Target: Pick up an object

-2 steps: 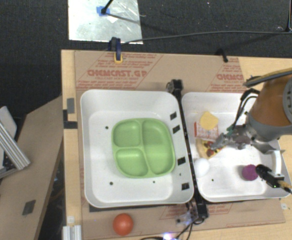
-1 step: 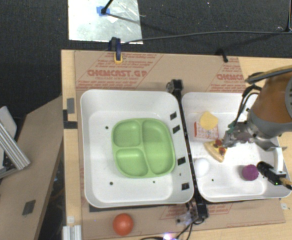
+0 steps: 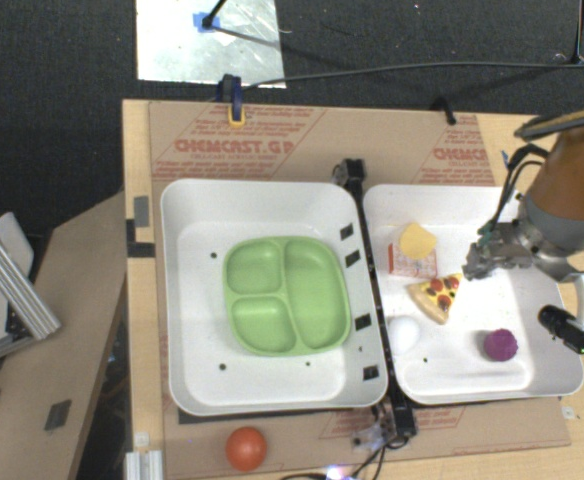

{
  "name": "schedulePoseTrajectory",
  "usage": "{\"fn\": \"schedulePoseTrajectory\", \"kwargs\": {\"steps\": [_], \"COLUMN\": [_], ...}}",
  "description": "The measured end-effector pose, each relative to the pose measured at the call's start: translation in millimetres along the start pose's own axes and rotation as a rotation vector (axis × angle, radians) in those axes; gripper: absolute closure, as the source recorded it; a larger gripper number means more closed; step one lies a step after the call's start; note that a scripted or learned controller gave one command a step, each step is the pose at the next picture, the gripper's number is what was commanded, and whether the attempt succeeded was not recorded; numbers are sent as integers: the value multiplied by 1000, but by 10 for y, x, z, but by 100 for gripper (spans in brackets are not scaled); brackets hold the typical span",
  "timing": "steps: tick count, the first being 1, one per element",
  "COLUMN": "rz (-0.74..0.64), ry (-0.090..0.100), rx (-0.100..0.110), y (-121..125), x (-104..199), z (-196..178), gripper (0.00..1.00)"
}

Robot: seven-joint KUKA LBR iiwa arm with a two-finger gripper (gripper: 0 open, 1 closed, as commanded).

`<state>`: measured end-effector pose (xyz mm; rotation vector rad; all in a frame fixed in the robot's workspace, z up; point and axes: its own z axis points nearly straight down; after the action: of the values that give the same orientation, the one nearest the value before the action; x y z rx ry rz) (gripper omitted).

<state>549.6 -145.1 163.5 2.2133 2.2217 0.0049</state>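
The pincer point(image 3: 475, 264), its state impossible to tell, hovered in the right bin point(image 3: 547, 368) just beside a pizza slice point(image 3: 435, 296) at its lower left; a good pick meant centring over the slice before descending.

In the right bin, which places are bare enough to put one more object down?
In the right bin, bare floor lies along the far wall behind the yellow block, and in the near strip between the white ball and the purple ball. The middle is crowded: block, pizza slice and end effector sit close together.
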Motion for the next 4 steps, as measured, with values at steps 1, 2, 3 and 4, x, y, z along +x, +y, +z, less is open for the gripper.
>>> {"fn": "schedulePoseTrajectory", "kwargs": {"steps": [1, 2, 3, 4], "rz": [0, -2, -7, -6], "ry": [0, 0, 3, 3], "rx": [0, 1, 4, 3], "y": [17, 33, 94, 260], "x": [-38, -42, 526, 1107], "z": [-440, -834, -828, -882], "gripper": [100, 100, 100, 100]}}
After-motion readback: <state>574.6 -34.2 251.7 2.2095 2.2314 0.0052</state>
